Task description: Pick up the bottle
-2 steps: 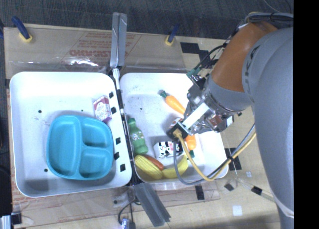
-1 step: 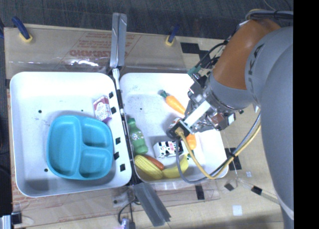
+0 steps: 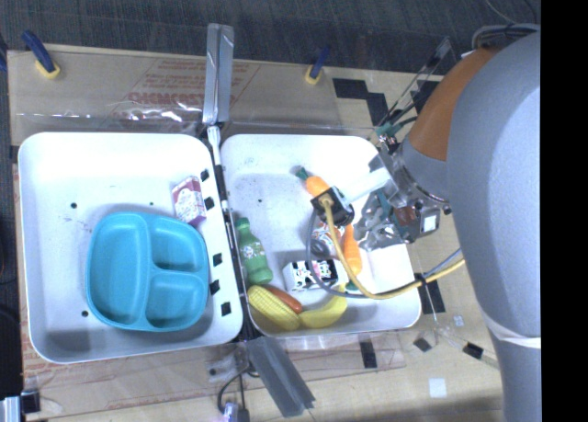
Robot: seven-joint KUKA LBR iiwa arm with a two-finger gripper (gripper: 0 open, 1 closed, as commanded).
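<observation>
While bent low, arm (image 3: 496, 181) over right bin (image 3: 276, 158).

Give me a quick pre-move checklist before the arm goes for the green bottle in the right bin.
1. Bottle located: ok. The green bottle lies by the right bin's left wall.
2. Gripper over the bottle: not ok. The gripper sits toward the bin's right side, apart from it.
3. Gripper free of any load: cannot tell, the wrist and cables crowd it.
4. Room around the bottle: not ok. The corn cob lies close to its lower end and the wall hugs its left.
5. Path across the bin: not ok. The carrot and the yellow cable lie between.
</observation>
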